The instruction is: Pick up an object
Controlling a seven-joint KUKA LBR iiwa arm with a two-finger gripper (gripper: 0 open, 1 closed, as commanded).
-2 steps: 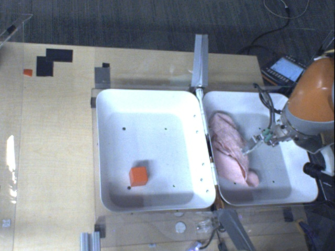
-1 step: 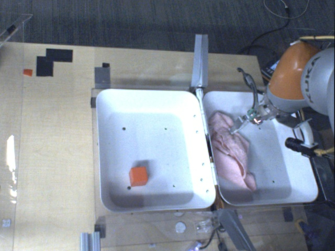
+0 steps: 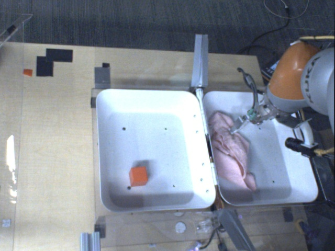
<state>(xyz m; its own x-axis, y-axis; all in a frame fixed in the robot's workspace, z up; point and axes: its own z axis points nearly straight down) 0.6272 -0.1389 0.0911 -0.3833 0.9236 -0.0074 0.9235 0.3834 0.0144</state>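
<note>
Pink cloth (image 3: 229,149) lies crumpled in the right bin (image 3: 282,187), against that bin's left wall. Its long axis runs from the bin's far-left area toward the near wall, slightly slanted; one end points up-view, the other ends in a small fold near the front.

The claw (image 3: 242,125) reaches in from the right and sits at the cloth's upper right edge, touching or just above the fabric. The bulk of the cloth lies down-view and to the left of the claw.

Whether the claw's tips are apart or together cannot be told; they are too small and blurred.

An orange block (image 3: 138,176) rests in the left bin (image 3: 110,140), well apart from the claw. Both bins stand on the table (image 3: 52,156).
</note>
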